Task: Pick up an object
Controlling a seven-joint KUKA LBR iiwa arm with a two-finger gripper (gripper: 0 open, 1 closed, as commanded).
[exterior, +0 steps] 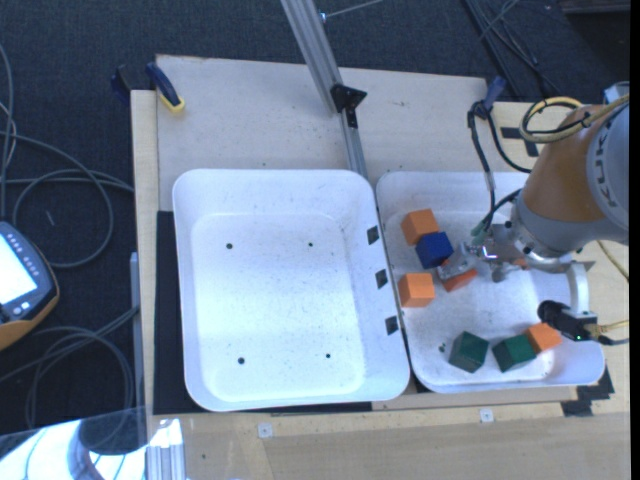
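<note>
Arm (575,183) slanting down from the right into right bin (585,373), fingers' (470,265) state unclear.

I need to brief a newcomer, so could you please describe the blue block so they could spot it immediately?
Look in the right-hand white bin, where the arm reaches in. In its upper left part, the blue block sits between two orange cubes. It is the only blue thing there.
</note>
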